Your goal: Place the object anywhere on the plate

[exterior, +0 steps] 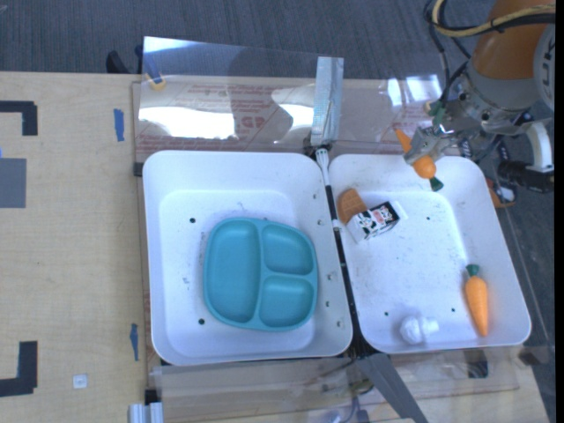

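Beside milk carton (377, 219): bread (351, 204), carrot (476, 300).

Teal plate (261, 273); white bins (176, 183); orange carrot (477, 300), green top.

A: Where does the camera sit?

B: High above the bench (62, 236), fixed, looking down at a slant from the near side toward the far edge.

A: How much does it take in?

B: Both white bins whole: the left bin (167, 183) and the right bin (502, 263), side by side mid-frame, with bare bench to the left and dark floor beyond the far edge.

A: Close or distant?

B: Moderately far; the arm (520, 33) enters at the far right corner.
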You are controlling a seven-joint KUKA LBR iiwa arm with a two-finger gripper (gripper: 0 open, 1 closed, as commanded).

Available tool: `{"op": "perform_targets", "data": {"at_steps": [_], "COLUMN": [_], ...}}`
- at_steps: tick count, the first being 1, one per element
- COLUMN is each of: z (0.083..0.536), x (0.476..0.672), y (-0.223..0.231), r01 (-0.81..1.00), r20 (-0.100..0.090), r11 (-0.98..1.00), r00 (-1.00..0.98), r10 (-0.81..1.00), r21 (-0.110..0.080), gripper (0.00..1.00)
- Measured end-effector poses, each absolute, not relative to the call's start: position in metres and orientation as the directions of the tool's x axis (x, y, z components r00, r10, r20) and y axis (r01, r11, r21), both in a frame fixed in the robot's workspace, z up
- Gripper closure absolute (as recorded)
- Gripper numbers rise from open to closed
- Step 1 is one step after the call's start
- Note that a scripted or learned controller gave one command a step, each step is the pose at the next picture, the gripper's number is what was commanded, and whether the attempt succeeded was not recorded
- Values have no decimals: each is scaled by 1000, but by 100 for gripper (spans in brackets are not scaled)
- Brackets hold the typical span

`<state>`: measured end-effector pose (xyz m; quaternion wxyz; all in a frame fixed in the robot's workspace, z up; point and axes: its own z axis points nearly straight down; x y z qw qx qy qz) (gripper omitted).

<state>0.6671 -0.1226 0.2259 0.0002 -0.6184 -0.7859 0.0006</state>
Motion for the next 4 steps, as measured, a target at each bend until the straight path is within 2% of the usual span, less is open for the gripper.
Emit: {"op": "perform_targets", "data": {"at_steps": [1, 2, 3, 4], "z": [287, 234, 182, 184], "x": [668, 655, 561, 556], "y": [-107, -116, -42, -8], "r01": [916, 988, 972, 972], "r20": [-6, 2, 3, 3], "r11": [401, 153, 235, 234], "r00": [-401, -153, -235, -234], "r10": [916, 988, 972, 972], "r21": [9, -5, -5, -3], "gripper": [100, 100, 100, 100]}}
